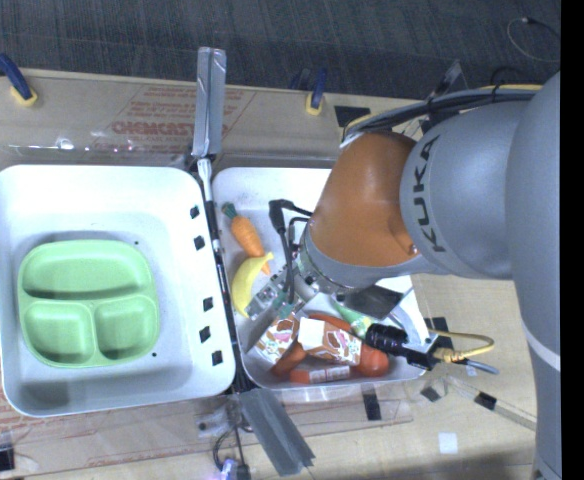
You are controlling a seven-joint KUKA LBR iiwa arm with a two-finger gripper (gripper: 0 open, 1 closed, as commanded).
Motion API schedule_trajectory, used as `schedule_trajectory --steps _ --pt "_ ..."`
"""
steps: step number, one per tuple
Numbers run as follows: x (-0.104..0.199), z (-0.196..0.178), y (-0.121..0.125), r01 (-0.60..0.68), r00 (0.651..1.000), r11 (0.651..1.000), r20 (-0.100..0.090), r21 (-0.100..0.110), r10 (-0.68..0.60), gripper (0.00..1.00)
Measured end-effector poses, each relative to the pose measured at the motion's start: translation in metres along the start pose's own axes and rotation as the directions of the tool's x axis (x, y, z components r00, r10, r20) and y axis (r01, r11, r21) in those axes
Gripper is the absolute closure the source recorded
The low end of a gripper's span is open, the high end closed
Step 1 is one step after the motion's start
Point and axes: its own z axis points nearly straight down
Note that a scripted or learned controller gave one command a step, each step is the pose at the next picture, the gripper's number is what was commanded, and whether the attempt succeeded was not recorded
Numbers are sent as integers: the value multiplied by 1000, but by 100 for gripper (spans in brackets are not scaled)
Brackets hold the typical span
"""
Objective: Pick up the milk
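Note:
The milk looks like the small carton [329, 341] with a red and white printed label, lying on its side near the front of the right bin [234, 183]. My gripper [280, 300] reaches down into that bin from under the orange wrist, just above and left of the carton. The arm's bulk hides much of the bin's right half. I cannot make out anything held.
A carrot [246, 235] and a banana [247, 280] lie along the right bin's left wall. A second printed packet [275, 344] and red items [372, 361] crowd the carton. The left bin [12, 198] holds a green divided tray [89, 304].

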Motion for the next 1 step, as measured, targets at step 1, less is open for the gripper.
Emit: schedule_trajectory --steps 1 --pt "59 -7 41 -73 997 997 1 -1 73 100"
